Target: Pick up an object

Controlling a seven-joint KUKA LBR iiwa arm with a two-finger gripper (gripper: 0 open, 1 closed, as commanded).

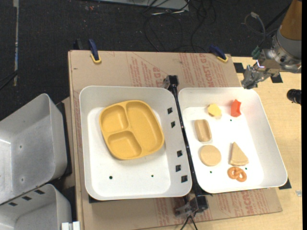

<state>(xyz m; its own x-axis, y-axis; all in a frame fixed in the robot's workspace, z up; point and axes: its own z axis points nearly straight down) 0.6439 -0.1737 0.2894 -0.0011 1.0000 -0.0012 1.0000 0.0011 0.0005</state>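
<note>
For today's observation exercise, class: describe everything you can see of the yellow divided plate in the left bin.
The yellow divided plate is a rounded square of what looks like matte plastic, with a raised rim and three compartments: one long one along its upper left side and two smaller ones. It lies flat, right way up and turned at an angle, on the floor of the left bin, toward its upper middle. All compartments look bare, and only the bin floor touches it.

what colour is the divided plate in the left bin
Yellow-orange all over; the divided plate shows clearly in the camera view.
</note>
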